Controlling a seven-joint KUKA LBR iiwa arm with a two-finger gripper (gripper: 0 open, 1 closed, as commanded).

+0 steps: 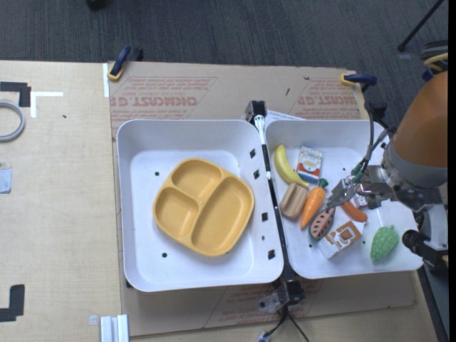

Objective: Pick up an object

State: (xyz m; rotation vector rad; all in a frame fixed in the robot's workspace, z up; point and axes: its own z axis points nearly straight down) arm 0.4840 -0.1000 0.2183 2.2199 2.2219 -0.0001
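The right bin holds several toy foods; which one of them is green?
The bumpy green fruit at the right bin's near right corner. The other toys are yellow, orange, brown or white: the banana, the carrot and the cartons.

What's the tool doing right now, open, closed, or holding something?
Tool: low in the right bin, over the toy food by the carrot; open or closed cannot be told.

Yellow plate (204, 206), orange carrot (313, 204)

Matt yellow plastic tray (204, 206), smooth white plastic bins (135, 191), on plain brown cardboard (214, 91).
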